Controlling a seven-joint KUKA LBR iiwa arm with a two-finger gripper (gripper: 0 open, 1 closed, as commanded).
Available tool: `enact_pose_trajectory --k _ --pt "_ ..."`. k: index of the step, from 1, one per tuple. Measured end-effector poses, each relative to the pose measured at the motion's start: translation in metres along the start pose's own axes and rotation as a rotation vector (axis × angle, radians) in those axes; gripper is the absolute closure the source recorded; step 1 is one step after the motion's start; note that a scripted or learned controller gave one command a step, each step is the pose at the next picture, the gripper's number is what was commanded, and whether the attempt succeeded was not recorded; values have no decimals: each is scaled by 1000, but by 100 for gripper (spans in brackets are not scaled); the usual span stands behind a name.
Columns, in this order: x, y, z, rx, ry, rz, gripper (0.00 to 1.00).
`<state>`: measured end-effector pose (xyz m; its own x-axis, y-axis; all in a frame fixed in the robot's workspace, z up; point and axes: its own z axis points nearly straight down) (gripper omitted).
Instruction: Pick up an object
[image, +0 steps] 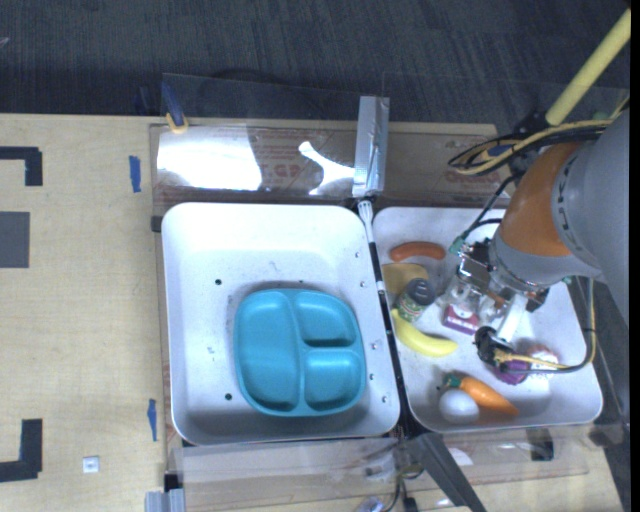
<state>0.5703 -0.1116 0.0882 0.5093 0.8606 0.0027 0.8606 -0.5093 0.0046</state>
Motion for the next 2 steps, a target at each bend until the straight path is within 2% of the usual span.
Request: enact_pose_trajectory --k 1,2 --pt "6 -71 -95 9 -3 -236 100" --pt "32 -52 -142 7 -2 -378 100"
